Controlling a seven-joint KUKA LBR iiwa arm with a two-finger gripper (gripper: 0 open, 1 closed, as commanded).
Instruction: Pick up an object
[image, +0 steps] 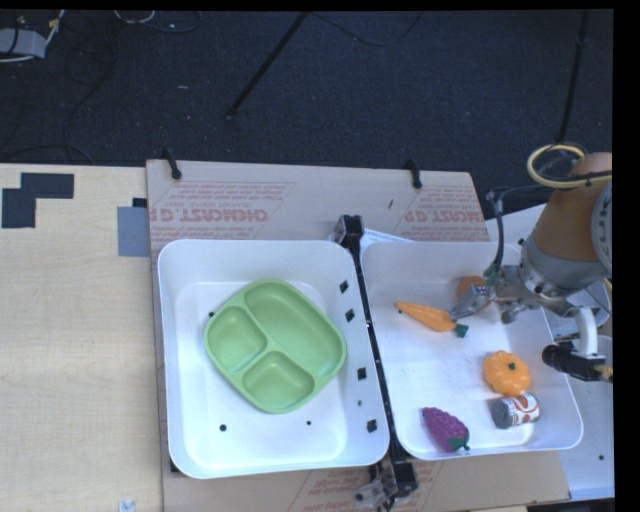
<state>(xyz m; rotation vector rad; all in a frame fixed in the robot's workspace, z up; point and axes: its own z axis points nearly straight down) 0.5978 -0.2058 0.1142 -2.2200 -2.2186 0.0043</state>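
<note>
Wooden tabletop (70, 350) across the lower frame, bearing two shallow white plastic bins side by side. Left bin (190, 440) holding a pale green three-compartment plate (275, 345). Right bin (560, 430) holding the toys: orange plastic carrot (425, 316) at centre, long axis running left to right, tilted slightly down toward the right. Small orange pumpkin (507, 372), red-and-white can (516, 410) and purple grape bunch (445, 428) lower right. Grey metal tool (480, 298) just right of the carrot's green end; spread or pressed together, cannot tell.

Green tray (275, 343) L bin (190, 440); toys R.
</note>
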